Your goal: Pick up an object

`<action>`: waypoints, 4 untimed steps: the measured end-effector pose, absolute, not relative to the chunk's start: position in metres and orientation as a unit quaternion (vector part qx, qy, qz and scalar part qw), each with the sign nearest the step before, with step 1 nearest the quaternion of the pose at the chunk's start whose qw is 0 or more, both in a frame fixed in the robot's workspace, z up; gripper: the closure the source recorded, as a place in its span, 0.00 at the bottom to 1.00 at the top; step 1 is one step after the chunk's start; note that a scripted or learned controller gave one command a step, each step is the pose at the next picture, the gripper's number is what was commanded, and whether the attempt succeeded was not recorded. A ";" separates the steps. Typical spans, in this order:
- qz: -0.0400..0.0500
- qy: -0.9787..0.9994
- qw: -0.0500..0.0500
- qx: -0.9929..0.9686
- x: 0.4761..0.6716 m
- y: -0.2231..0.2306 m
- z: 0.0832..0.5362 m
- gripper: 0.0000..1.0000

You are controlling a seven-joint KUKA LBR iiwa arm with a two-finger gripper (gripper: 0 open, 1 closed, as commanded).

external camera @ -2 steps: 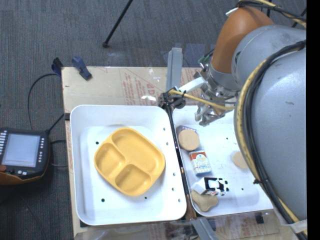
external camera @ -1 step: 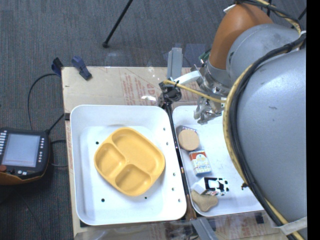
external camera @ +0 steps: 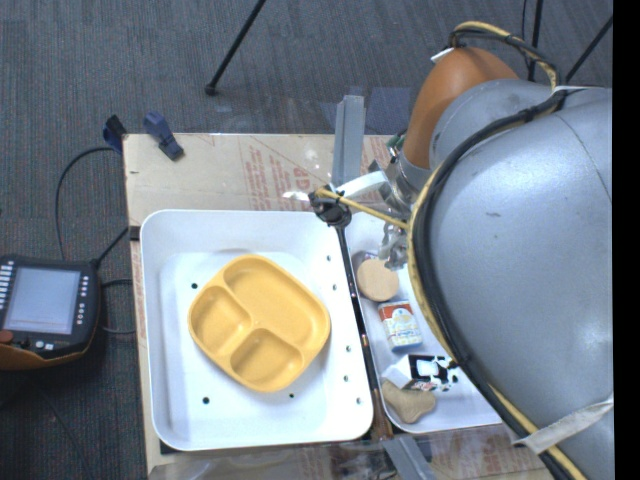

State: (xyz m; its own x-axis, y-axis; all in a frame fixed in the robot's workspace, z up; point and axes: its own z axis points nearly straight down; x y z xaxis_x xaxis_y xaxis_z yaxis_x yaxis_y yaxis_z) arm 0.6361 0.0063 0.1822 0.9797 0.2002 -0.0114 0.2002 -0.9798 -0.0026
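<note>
The grey arm with its orange band [external camera: 455, 98] fills the right side and covers most of the right bin [external camera: 395, 418]. My gripper [external camera: 392, 253] reaches down into that bin's far left part, just above a round tan cookie-like disc [external camera: 378, 280]. Closer to the front lie a small red-and-white box [external camera: 400, 325], a black-and-white item [external camera: 432, 370] and a tan bone-shaped piece [external camera: 408, 401]. A yellow divided plate [external camera: 259, 320] rests in the left bin [external camera: 165, 268].
A metal divider [external camera: 352, 268] runs between the bins. Cardboard [external camera: 240, 168] covers the bench behind them, with a blue clamp [external camera: 163, 135] at its far left corner. A tablet pendant [external camera: 45, 305] lies on the floor at left.
</note>
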 end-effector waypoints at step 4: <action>0.003 -0.110 0.001 -0.994 0.629 -0.001 0.186 1.00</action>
State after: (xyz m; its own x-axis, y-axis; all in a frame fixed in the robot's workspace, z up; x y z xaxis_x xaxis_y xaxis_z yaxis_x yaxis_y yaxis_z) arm 0.6289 -0.0006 0.1856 0.9758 0.2184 -0.0050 0.2184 -0.9759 -0.0028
